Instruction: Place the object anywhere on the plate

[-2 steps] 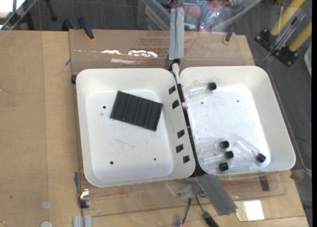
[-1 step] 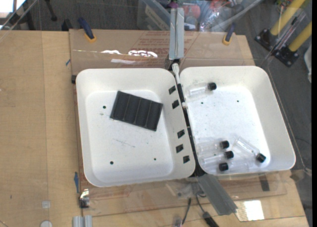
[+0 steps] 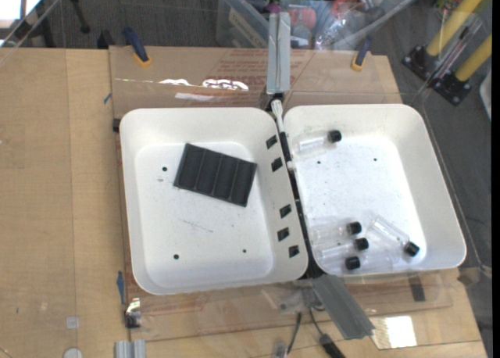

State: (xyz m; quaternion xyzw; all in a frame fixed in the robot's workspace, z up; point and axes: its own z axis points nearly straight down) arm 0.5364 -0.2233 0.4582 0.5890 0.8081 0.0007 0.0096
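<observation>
A pick is judged to be the step in hand, as nothing has yet been placed on the plate (image 3: 215, 174). How far the fingers are open cannot be told, nor whether anything is held.

The lone vial (image 3: 320, 141), lying apart near the far wall of the right bin (image 3: 437, 192), is probably best chosen. It should be approached from above, with the fingers closed across its narrow body, not along it. The clustered vials (image 3: 351, 245) at the near side lie touching or just beside one another, so a clean grip there is judged harder.

The left bin (image 3: 148, 263) holds the dark ribbed plate, lying flat and slightly turned. Release should be made low over its middle, since a round vial is likely to roll. Both bins rest on the desk (image 3: 47, 153).
</observation>
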